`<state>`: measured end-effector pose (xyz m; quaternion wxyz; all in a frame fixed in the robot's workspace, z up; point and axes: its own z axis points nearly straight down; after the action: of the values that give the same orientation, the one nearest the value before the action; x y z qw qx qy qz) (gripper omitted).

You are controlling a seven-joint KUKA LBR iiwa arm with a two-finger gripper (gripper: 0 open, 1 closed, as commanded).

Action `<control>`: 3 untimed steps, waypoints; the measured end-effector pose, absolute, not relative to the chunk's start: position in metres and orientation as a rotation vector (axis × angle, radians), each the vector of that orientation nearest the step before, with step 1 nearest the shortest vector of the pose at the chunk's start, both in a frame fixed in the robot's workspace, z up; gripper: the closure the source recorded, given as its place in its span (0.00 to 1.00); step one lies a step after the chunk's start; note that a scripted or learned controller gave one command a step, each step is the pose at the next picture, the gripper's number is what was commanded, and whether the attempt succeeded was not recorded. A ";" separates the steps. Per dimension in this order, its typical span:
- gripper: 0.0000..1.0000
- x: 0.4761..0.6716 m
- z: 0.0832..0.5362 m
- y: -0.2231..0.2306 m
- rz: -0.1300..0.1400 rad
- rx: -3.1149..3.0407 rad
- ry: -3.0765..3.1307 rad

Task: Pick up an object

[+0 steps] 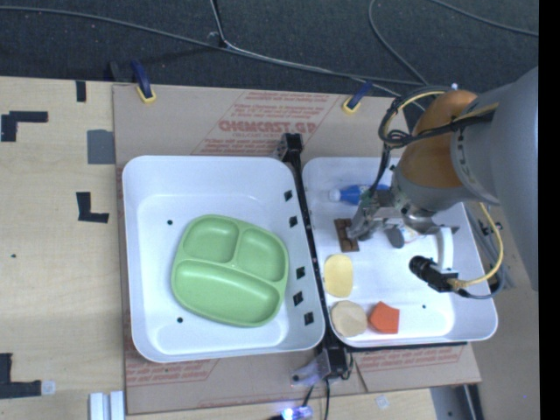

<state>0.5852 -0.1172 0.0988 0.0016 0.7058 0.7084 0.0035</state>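
Note:
My gripper hangs low in the right bin, over its left-middle part, right next to a small brown block. A blue and white bottle lies just behind it, partly hidden by the wrist. Nearer the front of the same bin lie a pale yellow oval piece, a tan round piece and an orange block. The arm's body hides the fingers from this angle.
The left bin holds a green divided plate. A black divider strip runs between the bins. Cables loop around the arm at the right bin's far side. Blue clamps pin the cardboard at the back edge.

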 end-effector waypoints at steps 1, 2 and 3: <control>1.00 0.590 0.158 -0.110 0.003 2.217 2.222; 1.00 0.595 0.205 -0.103 0.004 2.216 2.222; 1.00 0.596 0.220 -0.102 0.001 2.220 2.222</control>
<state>0.5959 -0.1023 0.2205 0.0002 0.7067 0.7075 0.0002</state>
